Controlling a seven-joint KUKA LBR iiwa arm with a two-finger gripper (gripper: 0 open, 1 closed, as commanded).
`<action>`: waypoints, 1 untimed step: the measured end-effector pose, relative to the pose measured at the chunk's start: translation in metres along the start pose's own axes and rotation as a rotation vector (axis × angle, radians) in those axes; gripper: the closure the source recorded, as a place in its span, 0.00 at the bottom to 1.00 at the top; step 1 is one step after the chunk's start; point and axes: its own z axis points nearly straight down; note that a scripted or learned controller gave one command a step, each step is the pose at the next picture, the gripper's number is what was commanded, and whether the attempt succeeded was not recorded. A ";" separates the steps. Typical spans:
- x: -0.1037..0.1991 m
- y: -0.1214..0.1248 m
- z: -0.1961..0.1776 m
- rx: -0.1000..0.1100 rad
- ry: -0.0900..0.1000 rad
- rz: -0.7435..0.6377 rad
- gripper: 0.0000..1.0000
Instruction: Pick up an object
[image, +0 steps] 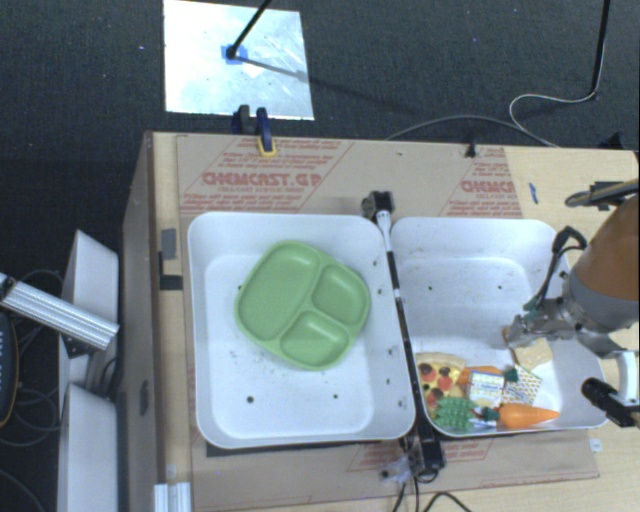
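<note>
The right bin (470, 260) holds a cluster of toy food along its front wall: a pizza slice (441, 376), a green bumpy piece (452, 412), a small printed box (486, 385), an orange carrot (527, 415) and a tan cracker-like piece (533, 353). My gripper (532, 330) reaches in from the right and hangs low over the right half of this bin, just above and behind the tan piece. Nothing is visibly held in it. The grey arm with its orange band (610, 265) rises at the right edge.
The left bin (215, 330) carries a green divided plate (303, 304) at its middle. A black divider rail (395, 290) runs between the bins. Cardboard (300, 170) lines the bench behind them. A cable (560, 245) loops near the right bin's back corner.
</note>
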 end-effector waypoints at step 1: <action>0.000 0.000 0.000 0.000 0.000 0.001 0.00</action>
